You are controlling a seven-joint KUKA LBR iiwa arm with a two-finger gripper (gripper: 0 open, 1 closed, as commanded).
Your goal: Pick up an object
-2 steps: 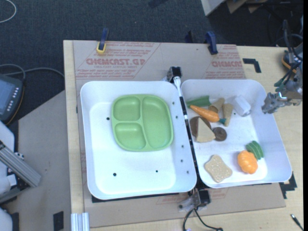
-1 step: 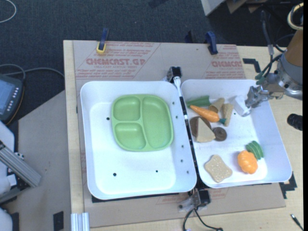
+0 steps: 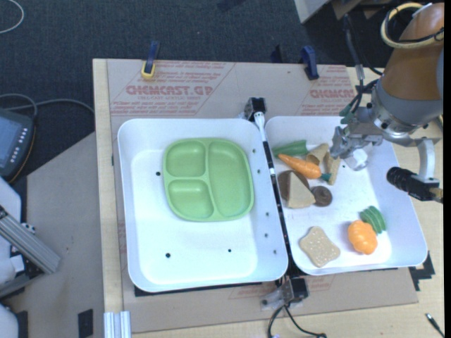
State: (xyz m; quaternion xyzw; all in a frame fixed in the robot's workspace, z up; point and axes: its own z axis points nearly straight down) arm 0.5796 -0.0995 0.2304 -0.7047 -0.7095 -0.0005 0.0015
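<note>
Left bin [image 3: 141,210], lying well out to the gripper's far side, is carrying a green divided plate [image 3: 208,179]; right bin [image 3: 412,248], sitting under the gripper, is carrying the toy foods. Gripper [image 3: 343,149] is hanging low over the right bin's upper part, whether parted or closed cannot be told, and nothing is showing in its grasp. Candidates, largest first: bread wedge [image 3: 296,190] below and beside it, toast slice [image 3: 319,246] and orange fruit [image 3: 362,236] farther below, carrot [image 3: 299,165] just beside it; the pick is judged not yet made, with grasping and lifting all remaining.
</note>
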